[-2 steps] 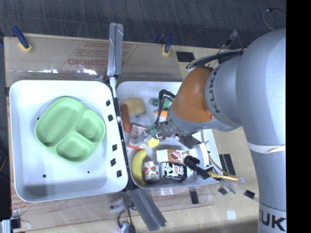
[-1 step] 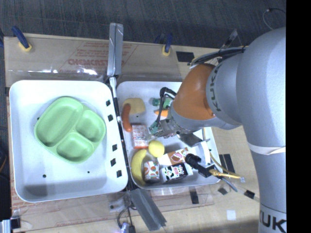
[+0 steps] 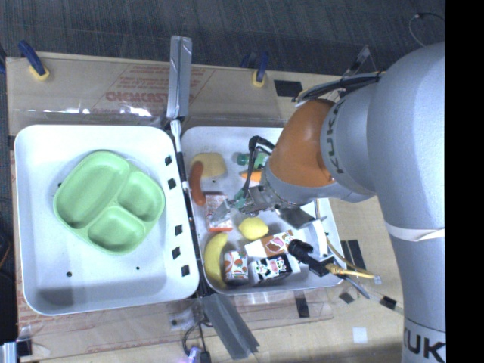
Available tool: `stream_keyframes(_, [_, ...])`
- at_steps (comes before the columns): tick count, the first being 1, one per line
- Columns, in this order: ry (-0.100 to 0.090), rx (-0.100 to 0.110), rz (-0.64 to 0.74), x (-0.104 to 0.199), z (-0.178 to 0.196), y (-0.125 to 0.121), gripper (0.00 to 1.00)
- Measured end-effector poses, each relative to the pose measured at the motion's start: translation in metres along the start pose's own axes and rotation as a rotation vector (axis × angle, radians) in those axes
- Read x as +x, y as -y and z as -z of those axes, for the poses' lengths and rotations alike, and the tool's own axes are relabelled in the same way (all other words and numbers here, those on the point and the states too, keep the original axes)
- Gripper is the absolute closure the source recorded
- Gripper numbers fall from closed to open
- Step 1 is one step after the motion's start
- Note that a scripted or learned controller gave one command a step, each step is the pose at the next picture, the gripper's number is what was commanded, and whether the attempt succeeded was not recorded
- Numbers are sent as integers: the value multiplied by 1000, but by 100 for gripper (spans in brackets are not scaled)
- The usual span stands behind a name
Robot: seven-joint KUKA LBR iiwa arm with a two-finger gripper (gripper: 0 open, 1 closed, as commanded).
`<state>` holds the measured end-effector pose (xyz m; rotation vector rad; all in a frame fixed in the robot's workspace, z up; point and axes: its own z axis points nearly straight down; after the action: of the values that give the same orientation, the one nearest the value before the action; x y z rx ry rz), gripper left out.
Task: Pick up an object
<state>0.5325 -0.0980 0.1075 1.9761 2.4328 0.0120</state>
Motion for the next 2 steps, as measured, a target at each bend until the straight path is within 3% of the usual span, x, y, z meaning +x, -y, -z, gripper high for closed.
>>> stream_keyframes(1, [-12,28,48,-58,-17,-108,0])
stream_keyframes(2, [-4,19,58,-58,-6,-111,100])
